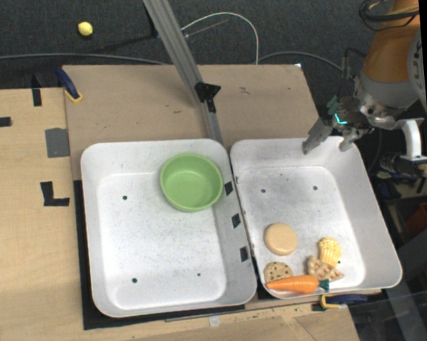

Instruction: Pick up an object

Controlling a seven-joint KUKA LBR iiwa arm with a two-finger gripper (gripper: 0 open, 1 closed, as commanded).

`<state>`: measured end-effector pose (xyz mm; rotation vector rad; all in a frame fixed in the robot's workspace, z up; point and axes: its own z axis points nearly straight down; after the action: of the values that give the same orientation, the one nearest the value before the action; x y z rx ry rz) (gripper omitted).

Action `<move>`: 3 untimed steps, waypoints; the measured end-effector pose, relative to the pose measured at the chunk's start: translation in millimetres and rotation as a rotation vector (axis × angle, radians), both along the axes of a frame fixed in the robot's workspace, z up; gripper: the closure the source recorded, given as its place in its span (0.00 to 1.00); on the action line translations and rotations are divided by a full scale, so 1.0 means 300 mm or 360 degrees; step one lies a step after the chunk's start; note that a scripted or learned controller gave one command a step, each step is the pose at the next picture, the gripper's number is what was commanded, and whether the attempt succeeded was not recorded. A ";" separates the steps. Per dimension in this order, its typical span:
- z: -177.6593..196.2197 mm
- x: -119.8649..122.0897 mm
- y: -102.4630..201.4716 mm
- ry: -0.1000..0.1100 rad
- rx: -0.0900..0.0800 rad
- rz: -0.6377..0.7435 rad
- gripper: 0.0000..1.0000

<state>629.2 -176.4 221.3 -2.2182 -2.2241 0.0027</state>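
My gripper (328,142) hangs over the far right corner of the right bin (349,191); its fingers stand apart with nothing between them. At that bin's near end lie a round tan cookie (280,238), a brown cracker (278,270), an orange carrot (294,285), a yellow corn piece (328,249) and a small tan piece (324,269). All of them are well below the gripper in the camera view. A green bowl (191,181) sits upright at the far side of the left bin (133,269).
A slanted metal pole (181,54) comes down to the bins' shared far edge. Cables loop behind the bench. A small yellow ball (85,28) lies on the dark floor at the far left. A blue clamp (69,84) grips the board's far left corner.
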 end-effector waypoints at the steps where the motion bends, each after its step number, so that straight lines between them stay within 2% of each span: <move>1: -0.215 -0.009 -0.003 0.0009 0.0002 -0.0002 0.00; 2: -0.433 -0.012 0.008 0.0010 0.0003 0.0000 0.00; 3: -0.444 -0.013 0.011 0.0002 0.0000 -0.0001 0.00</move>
<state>625.3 -173.3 88.1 -2.2183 -2.2226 0.0042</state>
